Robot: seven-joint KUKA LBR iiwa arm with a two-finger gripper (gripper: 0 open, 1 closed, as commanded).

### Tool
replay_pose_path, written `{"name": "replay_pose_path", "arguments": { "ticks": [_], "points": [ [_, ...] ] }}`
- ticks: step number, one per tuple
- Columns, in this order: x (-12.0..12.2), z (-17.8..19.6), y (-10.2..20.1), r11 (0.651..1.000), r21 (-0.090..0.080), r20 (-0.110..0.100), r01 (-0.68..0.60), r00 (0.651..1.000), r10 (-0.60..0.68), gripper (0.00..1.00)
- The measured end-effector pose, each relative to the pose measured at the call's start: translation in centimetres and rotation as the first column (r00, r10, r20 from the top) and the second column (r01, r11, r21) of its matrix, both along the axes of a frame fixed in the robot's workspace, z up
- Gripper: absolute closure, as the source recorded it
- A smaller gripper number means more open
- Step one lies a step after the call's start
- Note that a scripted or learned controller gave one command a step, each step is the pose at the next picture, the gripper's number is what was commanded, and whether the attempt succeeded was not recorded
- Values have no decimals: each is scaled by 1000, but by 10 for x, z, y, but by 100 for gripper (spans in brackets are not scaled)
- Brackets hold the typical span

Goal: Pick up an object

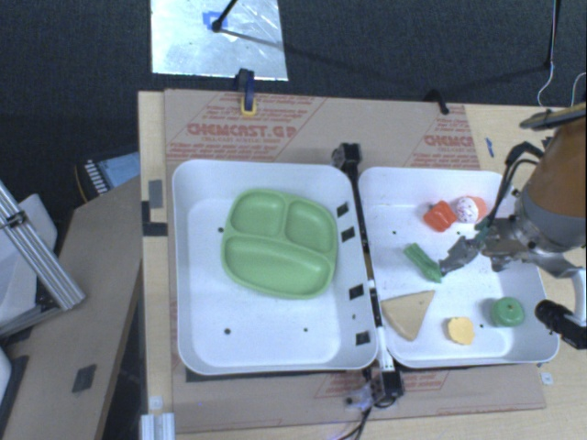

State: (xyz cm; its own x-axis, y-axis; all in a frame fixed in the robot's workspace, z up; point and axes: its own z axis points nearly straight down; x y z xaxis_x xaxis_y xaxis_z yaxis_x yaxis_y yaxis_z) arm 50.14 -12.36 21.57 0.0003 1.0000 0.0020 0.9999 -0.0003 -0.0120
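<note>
- Your gripper (456, 259) reaches in over the right bin (394, 195) from the arm's side, its dark fingers pointing toward the green block (423, 261); from this angle you cannot tell how far apart they stand, and nothing shows clasped between them.
- Take the green block as your landmark: it lies tilted on the right bin's floor, and the gripper's tip sits just beside it on the side facing the arm, too close for you to tell whether they touch.
- Up and toward the arm from the green block you see an orange piece (440, 215), with a white ball with red marks (468, 209) touching or just beside it on the far side.
- Below the green block lies a tan wedge (409, 314), close to the divider between the bins.
- Farther from the green block, past the wedge, you find a small yellow piece (460, 330), and beyond that a round green piece (507, 313) near the bin's outer corner.
- Well apart from the green block, across the divider, a green sectioned plate (278, 243) rests in the left bin (197, 319).
- Both bins sit on a cardboard sheet (275, 126) with red lettering.
</note>
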Motion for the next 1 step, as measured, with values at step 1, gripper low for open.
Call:
{"name": "replay_pose_path", "arguments": {
  "ticks": [1],
  "points": [
    [3,6,0,1000,-2,13,-3,1000,3,0]
  ]
}}
